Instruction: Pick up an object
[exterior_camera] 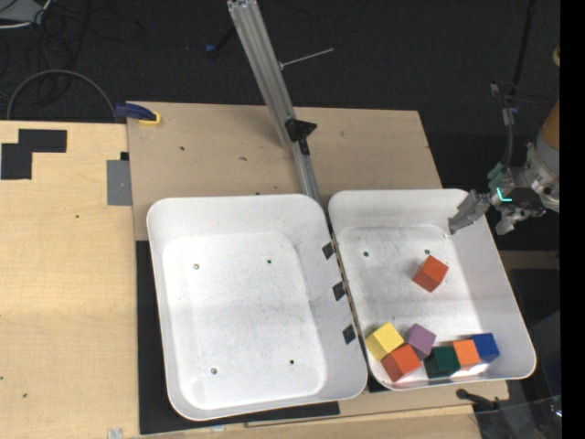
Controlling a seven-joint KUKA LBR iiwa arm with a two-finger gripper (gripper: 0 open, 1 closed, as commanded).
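- Along the lower edge of the right bin (512, 309), at the lower right of the frame, a cluster of blocks sits packed together: a yellow block (386, 338), a red-orange block (401, 362), a purple block (420, 338), a dark green block (442, 361), an orange block (467, 351) and a blue block (486, 347).
- The left bin (174, 245) lies just beside the right one, their inner rims meeting at the centre of the frame.
- Farther up, a lone red block (430, 273) lies tilted on the right bin's floor, well apart from the cluster.
- The gripper (484, 210) hangs over the right bin's upper right rim, up and to the right of the red block and not touching it.
- Its fingers (464, 214) look apart, with nothing between them.
- The counter (366, 144) stretches to the upper part of the frame, where a slanted metal rail (270, 71) rises.
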